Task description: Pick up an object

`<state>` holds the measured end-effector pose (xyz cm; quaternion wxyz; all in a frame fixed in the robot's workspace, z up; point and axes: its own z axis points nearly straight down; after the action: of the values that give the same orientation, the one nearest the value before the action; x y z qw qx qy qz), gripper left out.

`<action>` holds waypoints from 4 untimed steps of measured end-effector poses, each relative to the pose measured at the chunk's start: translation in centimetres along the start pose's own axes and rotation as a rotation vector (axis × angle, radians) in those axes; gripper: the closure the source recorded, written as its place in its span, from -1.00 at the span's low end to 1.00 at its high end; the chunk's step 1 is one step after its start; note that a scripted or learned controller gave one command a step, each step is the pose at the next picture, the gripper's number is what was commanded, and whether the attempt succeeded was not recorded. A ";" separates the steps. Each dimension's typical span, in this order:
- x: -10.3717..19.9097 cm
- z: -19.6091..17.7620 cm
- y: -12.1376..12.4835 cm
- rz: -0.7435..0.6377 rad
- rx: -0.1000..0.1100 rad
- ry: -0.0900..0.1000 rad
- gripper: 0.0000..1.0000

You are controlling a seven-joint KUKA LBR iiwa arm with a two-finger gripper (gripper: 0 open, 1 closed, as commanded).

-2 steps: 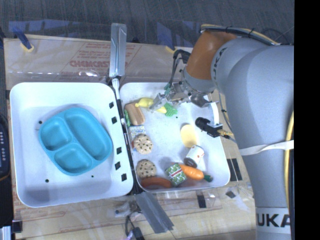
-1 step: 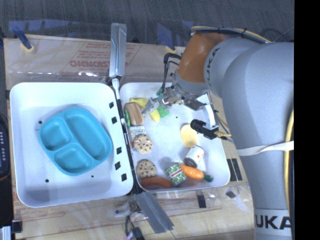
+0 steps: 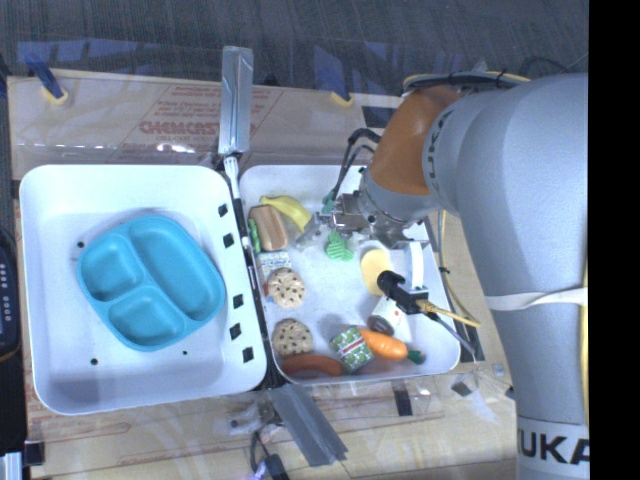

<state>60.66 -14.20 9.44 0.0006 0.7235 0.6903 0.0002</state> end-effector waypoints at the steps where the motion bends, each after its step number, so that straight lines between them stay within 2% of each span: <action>1: 0.0 -1.1 0.1 -0.003 -0.001 -0.001 1.00; 2: 0.0 -1.1 0.1 -0.003 0.000 -0.001 -1.00; 3: 4.4 0.2 0.6 -0.092 0.003 0.002 -1.00; 4: 7.5 -10.3 -0.1 -0.116 -0.007 0.001 -1.00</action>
<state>60.93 -6.69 19.71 0.0028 0.6823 0.7311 0.0029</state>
